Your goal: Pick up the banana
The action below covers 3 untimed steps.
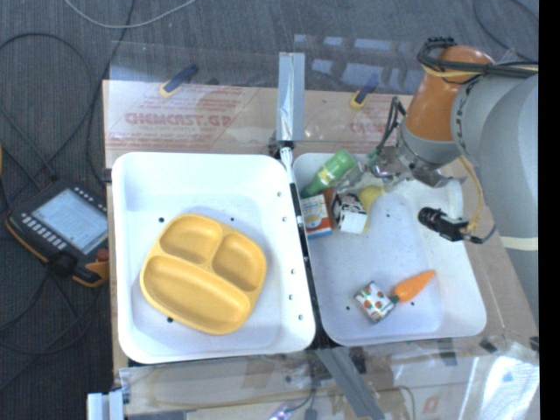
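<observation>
step: the gripper (378,166) was low in the right bin (455,318), reaching for the banana (372,195)
banana: just under it, by the small cartons
fingers: cannot tell
next: close on banana, lift

Both bins are plain white: the left bin (131,191) holds a yellow divided tray (203,272), all one mustard shade. In the right bin (446,313) lies an orange carrot (412,286) beside a small white block dotted red and green (373,302). Farther back sits a green bottle (330,171), a white-and-orange carton (316,214), and a bit of pale yellow, the banana (371,196). The arm (499,138) is grey with an orange band.
</observation>
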### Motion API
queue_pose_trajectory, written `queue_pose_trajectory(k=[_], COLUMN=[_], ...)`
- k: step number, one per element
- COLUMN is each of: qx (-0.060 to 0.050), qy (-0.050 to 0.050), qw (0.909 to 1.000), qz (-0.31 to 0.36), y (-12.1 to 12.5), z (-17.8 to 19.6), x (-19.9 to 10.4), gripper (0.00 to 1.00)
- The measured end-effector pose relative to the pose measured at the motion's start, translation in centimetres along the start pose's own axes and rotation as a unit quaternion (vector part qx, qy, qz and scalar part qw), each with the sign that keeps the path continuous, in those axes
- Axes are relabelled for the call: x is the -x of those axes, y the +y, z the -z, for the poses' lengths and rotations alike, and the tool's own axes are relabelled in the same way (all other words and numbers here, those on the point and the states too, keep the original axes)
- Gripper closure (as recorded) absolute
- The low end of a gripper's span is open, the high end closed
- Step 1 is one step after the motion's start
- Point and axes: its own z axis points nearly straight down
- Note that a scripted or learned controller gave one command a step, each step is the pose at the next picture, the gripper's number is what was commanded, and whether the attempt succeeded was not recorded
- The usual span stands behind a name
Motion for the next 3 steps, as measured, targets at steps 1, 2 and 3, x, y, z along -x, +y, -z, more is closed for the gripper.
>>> queue_pose_trajectory(k=[1,2,3], qx=[-0.018,-0.016,-0.022], qy=[0.006,0.007,0.009], qw=[0.9981,0.9981,0.9994], qz=[0.059,0.059,0.027], y=[-1.5,-1.4,-1.2], z=[-1.8,-0.8,12.7], x=[-1.5,-1.5,-5.7], gripper=[0.0,1.0,1.0])
